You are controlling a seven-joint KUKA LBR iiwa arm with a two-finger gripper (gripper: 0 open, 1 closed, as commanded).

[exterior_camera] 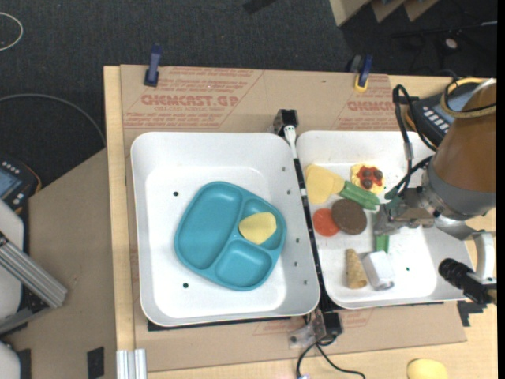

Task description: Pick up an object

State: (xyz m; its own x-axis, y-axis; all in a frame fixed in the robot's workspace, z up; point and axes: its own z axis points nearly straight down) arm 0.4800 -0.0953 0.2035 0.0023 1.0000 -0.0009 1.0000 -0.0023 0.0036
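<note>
The right bin [418, 287] holds several toy foods. There is a yellow wedge [322, 182], a pizza slice [368, 175], a green piece [360, 195], a red disc [325, 222], a brown disc [349, 216], a tan roll [356, 268] and a grey-white block [378, 270]. My gripper [387, 226] hangs low over the middle of this bin, just right of the brown disc. A small green bit [382, 242] shows directly below it. The arm's body hides the gripper's tip.
The left bin [158, 283] bears a blue divided plate [213, 235] with a pale yellow piece [258, 227] in its right compartment. A black divider rail [300, 188] runs between the bins. Cables and the arm's bulk [465, 164] crowd the right bin's far right.
</note>
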